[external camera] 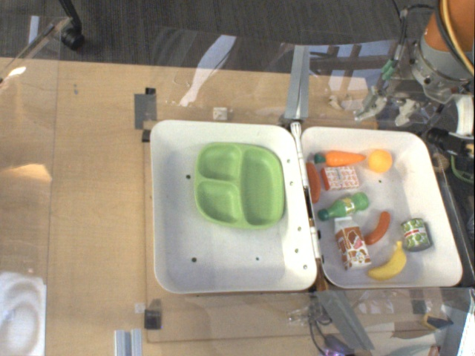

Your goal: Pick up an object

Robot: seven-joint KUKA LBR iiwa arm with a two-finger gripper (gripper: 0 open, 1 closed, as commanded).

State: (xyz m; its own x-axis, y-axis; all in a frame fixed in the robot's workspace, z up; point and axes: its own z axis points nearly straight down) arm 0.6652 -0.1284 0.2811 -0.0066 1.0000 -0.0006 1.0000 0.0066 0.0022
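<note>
Toys crowd the right bin (438,199); its right-centre floor lies bare.

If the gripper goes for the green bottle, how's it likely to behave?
The green bottle lies on its side, so its round body would probably roll if nudged. It looks like smooth plastic, likely light and somewhat slippery. The milk carton and sausage nearby may get bumped.

Arm (453,28) cut off by top-right edge; gripper (382,99) fingers too small to tell. Can (415,235) label unreadable. White thing (21,321) cut off bottom-left.
</note>
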